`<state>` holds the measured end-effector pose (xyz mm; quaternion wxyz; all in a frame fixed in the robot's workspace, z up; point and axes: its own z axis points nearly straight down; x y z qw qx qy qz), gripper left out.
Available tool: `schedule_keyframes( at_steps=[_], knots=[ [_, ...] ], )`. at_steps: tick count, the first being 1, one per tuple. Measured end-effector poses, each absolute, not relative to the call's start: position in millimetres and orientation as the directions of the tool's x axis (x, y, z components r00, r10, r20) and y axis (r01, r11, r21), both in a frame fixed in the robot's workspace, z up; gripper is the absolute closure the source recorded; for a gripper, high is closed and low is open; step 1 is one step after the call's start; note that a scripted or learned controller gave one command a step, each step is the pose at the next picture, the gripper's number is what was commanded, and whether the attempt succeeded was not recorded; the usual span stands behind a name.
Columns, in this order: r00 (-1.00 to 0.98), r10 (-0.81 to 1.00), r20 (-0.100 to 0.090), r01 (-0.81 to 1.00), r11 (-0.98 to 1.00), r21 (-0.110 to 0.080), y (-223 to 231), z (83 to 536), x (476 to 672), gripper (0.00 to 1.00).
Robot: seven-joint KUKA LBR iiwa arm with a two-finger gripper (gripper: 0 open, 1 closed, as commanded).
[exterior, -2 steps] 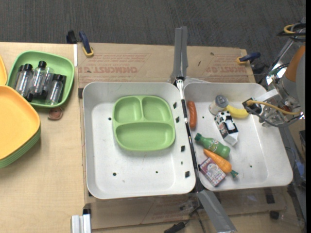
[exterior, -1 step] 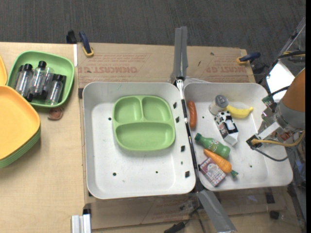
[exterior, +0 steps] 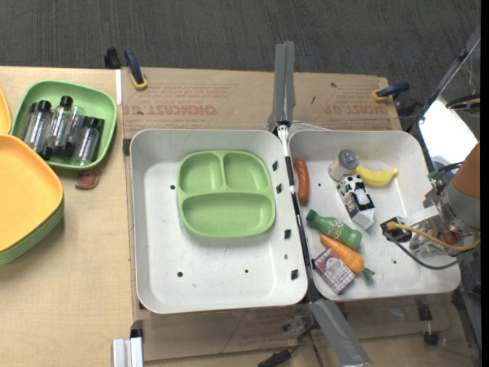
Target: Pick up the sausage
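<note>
Where grey carpet (exterior: 229, 14) backs the cardboard-topped bench (exterior: 229, 105), the sausage (exterior: 302, 181) lies in the right bin (exterior: 412, 277).

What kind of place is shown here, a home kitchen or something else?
Probably a robot lab bench, not a kitchen: two white bins sit on clamped cardboard, toy food such as the sausage lies inside, and cabling trails at the right.

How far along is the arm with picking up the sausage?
Nothing looks done: the reddish-brown sausage lies against the left wall of the right white bin. Nothing is in hand; the grey arm's gripper sits at the bin's right edge, apart from it. Reaching across, grasping and lifting remain.
</note>
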<state>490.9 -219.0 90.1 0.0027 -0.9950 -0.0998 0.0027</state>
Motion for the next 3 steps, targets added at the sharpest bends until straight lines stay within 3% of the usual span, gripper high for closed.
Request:
schedule_keyframes(
  at_steps=[1, 2, 3],
  knots=[
    [0.954, 0.3, -0.004, 0.3, -0.954, -0.004, -152.6, 111.6, 476.4, 1.0],
    [0.828, 0.561, -0.004, 0.561, -0.828, -0.005, -163.9, 90.1, 475.6, 1.0],
    [0.917, 0.399, -0.003, 0.399, -0.917, -0.003, -205.6, 90.7, 476.3, 1.0]
  ],
)
